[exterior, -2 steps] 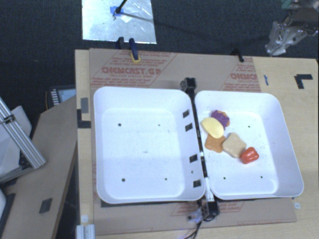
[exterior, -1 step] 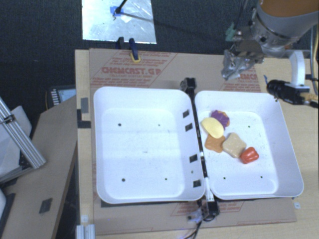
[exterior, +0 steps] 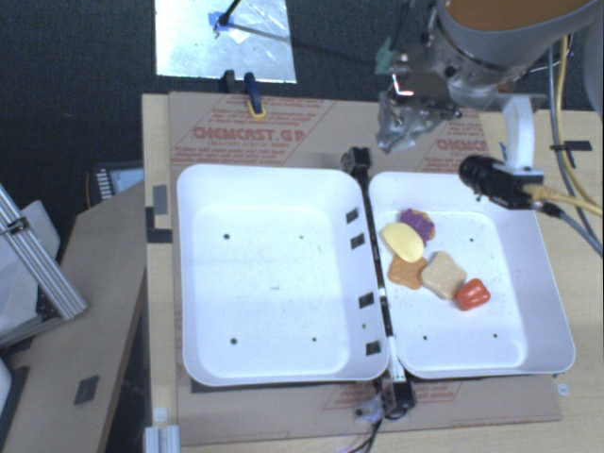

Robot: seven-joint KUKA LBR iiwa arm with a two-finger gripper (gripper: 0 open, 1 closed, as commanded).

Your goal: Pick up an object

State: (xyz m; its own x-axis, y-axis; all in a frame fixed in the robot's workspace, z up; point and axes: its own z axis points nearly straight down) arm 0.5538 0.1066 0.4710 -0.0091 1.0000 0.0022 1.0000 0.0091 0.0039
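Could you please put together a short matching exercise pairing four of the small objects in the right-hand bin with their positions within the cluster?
Things:
1. small purple lumpy object
2. pale yellow oval object
3. tan bread-shaped block
4. red pepper-shaped object

Places:
A. nearest the bin's right side, at the end of the cluster
B. between the orange flat piece and the red one
C. farthest back, toward the gripper
D. just in front of the purple one, closest to the bin divider

Pairs: 1-C, 2-D, 3-B, 4-A
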